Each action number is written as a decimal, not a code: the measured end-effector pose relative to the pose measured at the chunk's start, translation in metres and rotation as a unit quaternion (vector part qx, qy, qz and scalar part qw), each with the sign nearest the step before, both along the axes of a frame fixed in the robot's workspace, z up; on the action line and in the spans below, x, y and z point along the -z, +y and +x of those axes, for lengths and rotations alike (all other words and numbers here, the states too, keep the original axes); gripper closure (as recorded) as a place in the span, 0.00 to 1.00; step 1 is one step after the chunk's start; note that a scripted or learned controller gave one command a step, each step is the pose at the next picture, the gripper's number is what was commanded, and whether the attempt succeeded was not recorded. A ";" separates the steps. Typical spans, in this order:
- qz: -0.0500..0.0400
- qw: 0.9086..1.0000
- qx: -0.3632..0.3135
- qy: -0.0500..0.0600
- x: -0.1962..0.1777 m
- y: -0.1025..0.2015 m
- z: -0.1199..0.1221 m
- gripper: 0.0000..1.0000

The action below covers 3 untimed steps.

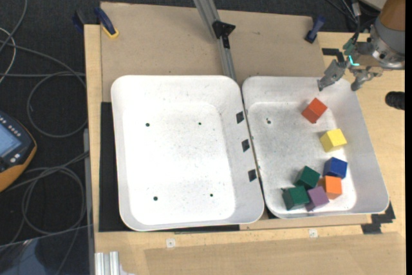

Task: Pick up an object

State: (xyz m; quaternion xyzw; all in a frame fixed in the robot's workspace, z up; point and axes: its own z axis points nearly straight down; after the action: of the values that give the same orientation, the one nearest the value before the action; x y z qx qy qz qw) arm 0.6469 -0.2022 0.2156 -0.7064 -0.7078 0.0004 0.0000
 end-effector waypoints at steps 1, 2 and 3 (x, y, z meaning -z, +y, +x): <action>0.000 1.000 0.001 0.002 0.049 -0.009 0.004 0.00; 0.001 1.000 0.000 0.002 0.099 -0.006 0.013 0.00; 0.000 1.000 0.000 0.001 0.117 -0.006 0.014 0.00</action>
State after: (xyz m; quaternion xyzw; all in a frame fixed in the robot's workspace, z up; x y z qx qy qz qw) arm 0.6605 -0.2079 0.0988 -0.7063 -0.7079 0.0009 0.0010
